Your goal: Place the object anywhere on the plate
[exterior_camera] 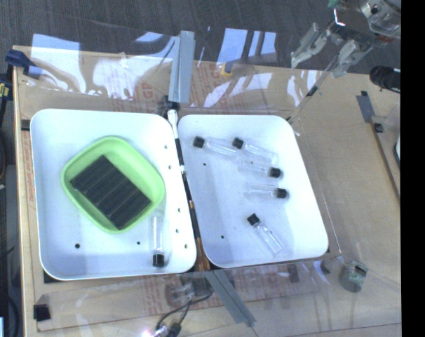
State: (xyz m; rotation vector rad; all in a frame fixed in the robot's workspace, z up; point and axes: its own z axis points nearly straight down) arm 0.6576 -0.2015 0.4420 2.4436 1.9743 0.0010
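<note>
We see the gripper (326,50) raised beyond the bins, fingers spread and seemingly empty. Clear vials (263,192) lie below it in the right bin (307,188); the green plate (139,156) sits far left. Next, descend and grasp one.

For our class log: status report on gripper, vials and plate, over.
Gripper open, holding nothing. Five vials in right bin, one in left. Green plate carries dark pad.

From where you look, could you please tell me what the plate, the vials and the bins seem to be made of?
Plate: probably plastic, lime green and slightly translucent at the rim, with a dark ribbed insert.
Vials: clear glass or plastic, see-through bodies with black caps; I cannot tell which.
Bins: likely white moulded plastic, smooth with rounded corners.
</note>
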